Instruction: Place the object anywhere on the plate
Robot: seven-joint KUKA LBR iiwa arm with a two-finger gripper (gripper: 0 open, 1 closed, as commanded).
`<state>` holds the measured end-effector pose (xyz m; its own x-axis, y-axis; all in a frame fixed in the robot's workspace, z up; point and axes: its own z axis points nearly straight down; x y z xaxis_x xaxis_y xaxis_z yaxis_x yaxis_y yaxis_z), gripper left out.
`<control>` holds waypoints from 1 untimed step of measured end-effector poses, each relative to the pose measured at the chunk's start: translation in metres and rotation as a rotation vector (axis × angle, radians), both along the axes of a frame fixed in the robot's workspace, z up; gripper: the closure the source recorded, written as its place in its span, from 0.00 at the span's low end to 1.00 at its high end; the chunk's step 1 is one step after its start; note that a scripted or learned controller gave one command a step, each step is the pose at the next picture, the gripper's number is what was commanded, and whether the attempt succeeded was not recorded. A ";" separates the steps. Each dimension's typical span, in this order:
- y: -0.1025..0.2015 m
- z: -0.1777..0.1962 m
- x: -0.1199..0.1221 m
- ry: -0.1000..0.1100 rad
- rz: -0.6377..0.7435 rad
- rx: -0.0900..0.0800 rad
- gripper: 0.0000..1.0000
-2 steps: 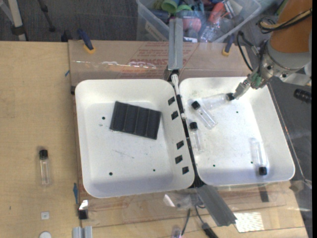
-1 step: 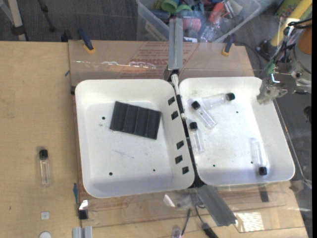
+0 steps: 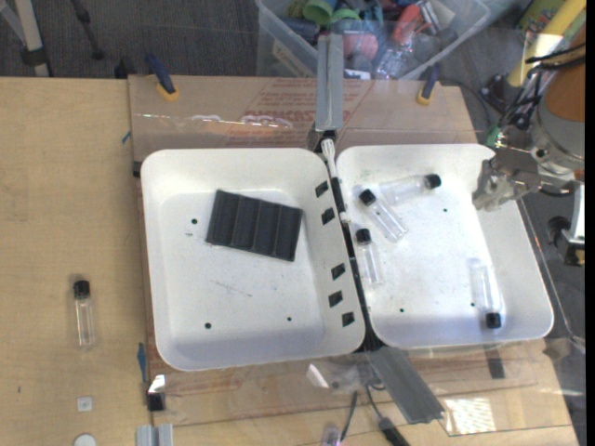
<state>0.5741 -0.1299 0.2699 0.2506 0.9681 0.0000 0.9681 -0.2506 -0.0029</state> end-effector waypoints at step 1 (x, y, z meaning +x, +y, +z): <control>0.030 -0.018 -0.008 0.002 -0.578 -0.002 1.00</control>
<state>0.5666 -0.0996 0.2519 0.7389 0.6738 -0.0022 0.6738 -0.7389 -0.0036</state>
